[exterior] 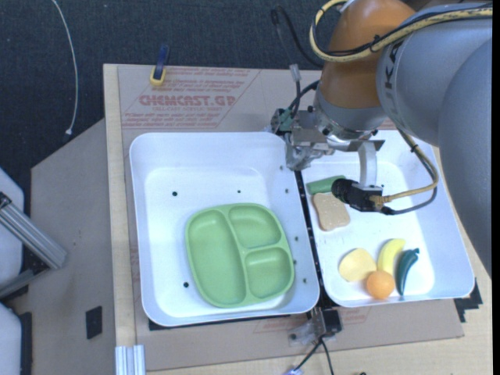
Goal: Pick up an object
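- A single fixed camera looks down at a slant from above the counter (pixel 195 92).
- It sits far enough back to take in both white bins: the left bin (pixel 148 178) and the right bin (pixel 445 233) beside it.
- The arm (pixel 422 61) enters right of the left bin, looming large.

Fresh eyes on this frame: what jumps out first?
The big grey arm with its orange band dominates the upper right, reaching down over the right bin. Next, the green divided tray lying alone in the left bin. Then the toy food cluster at the right bin's near end: a bread slice, a banana and an orange.
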`<state>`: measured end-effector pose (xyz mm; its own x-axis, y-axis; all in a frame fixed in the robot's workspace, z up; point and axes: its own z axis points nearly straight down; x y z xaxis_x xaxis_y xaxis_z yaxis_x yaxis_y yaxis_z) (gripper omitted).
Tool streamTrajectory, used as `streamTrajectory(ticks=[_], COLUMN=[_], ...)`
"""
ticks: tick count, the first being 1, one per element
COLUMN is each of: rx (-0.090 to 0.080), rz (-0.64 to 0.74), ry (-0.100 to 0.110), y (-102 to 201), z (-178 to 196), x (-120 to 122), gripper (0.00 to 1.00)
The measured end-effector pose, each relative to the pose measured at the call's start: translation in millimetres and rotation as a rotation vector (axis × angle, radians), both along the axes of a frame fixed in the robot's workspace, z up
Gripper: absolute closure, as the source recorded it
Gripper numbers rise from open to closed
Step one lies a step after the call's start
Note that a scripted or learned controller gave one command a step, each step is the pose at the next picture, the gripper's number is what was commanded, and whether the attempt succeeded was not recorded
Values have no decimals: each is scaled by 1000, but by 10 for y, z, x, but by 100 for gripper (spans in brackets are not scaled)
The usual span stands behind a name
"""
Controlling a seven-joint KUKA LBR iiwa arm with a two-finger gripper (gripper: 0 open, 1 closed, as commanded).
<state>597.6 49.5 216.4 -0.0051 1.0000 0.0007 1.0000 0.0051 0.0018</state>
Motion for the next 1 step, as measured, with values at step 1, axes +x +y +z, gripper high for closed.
streamTrajectory(ticks=[1], rx=[1], rz=[-1], ry=[-2], y=[408], z=[40], x=[209], gripper=[100])
